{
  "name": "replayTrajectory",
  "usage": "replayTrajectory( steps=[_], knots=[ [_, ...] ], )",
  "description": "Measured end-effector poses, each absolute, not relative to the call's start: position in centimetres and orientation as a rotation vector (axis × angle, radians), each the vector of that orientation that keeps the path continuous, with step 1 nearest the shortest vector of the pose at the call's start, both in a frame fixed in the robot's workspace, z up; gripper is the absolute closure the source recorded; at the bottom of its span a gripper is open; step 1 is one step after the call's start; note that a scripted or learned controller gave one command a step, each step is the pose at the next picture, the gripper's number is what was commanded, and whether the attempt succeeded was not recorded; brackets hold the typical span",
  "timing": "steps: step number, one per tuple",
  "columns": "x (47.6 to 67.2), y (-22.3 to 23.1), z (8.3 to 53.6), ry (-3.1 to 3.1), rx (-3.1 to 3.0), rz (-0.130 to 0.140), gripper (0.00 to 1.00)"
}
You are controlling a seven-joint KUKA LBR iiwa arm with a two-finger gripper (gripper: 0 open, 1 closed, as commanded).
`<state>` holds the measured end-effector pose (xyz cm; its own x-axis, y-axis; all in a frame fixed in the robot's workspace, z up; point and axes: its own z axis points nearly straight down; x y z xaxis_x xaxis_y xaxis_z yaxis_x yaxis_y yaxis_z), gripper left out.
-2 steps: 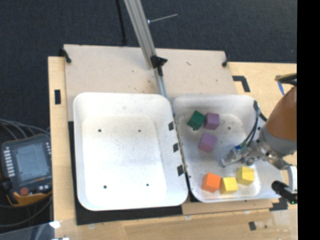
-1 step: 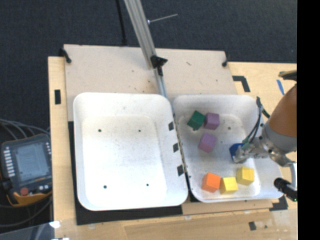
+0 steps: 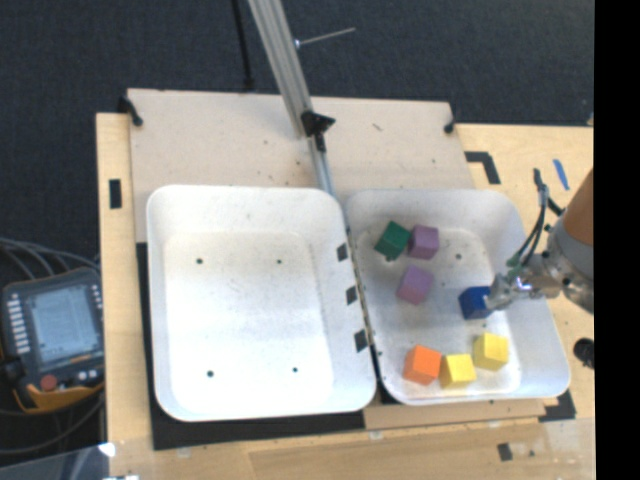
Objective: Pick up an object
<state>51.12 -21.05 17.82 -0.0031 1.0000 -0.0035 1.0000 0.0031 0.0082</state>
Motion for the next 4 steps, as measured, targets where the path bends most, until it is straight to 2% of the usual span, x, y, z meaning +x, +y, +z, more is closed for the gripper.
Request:
replayTrajectory(
  steps=[2, 3, 4],
  knots=[
    [51.8, -20.7, 29.4, 2.221, 2.211, 0.005, 1.00],
    [52.1, -15.9, 27.9, 2.227, 2.213, 0.001, 1.00],
    [52.7, -10.3, 28.2, 2.230, 2.213, 0.003, 1.00]
  ],
)
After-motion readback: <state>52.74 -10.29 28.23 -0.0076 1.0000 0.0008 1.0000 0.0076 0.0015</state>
